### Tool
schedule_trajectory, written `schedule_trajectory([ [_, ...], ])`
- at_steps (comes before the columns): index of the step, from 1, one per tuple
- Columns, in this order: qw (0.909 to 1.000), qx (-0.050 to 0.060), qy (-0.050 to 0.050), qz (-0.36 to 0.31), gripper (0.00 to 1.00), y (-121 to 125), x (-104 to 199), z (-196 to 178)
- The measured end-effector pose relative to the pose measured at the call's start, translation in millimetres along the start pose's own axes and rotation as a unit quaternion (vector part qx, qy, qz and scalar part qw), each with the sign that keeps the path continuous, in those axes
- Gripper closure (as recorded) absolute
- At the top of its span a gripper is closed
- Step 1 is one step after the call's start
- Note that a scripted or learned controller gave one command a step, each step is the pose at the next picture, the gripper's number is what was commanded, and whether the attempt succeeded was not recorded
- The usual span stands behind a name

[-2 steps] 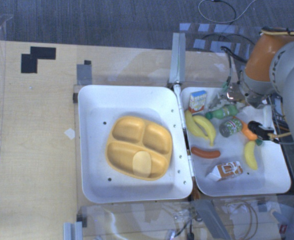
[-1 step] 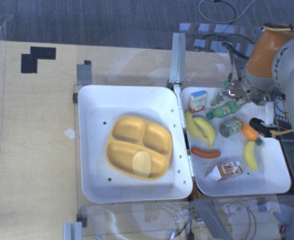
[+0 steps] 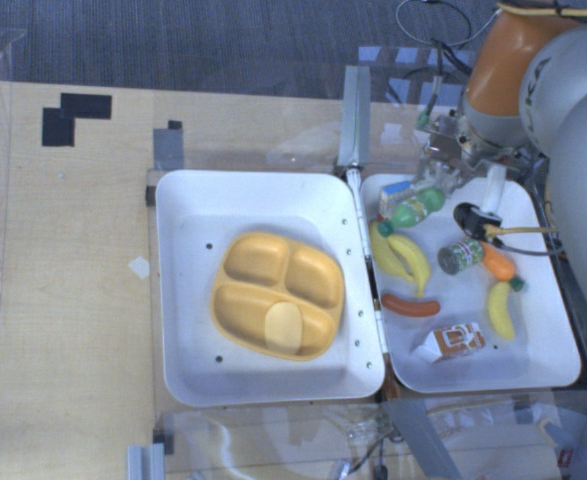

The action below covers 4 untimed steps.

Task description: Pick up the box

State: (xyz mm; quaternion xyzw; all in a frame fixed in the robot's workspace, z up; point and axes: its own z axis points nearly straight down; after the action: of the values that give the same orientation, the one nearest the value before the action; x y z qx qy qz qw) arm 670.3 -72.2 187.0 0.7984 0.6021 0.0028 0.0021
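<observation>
Nearest, the box [image 3: 451,341] lies well below the tool [image 3: 443,173], which hangs over the bottle [image 3: 413,208]; its grip can't be told. Crowding bananas [image 3: 405,255] risk a wrong pick.

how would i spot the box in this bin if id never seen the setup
Look in the right-hand white bin, at the edge nearest the camera. The box lies there tilted, below the red sausage and left of a small banana. It is the one flat-sided item, white with brown print, among rounded toy foods.

Single fixed camera above bench [image 3: 73,298], slanted downward (arm [image 3: 563,88] enters right), both bins framed.
</observation>
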Motion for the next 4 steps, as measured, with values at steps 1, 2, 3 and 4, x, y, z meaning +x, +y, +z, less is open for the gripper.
schedule_trajectory([
  [1,0.9989,0.002,0.0,0.048,1.0,-27,93,1],
  [2,0.999,-0.001,0.001,0.045,1.0,-26,94,-10],
  [3,0.9944,0.001,0.0,0.105,1.0,-41,46,-38],
  [4,0.9944,0.001,-0.001,0.105,0.0,-41,46,-38],
])
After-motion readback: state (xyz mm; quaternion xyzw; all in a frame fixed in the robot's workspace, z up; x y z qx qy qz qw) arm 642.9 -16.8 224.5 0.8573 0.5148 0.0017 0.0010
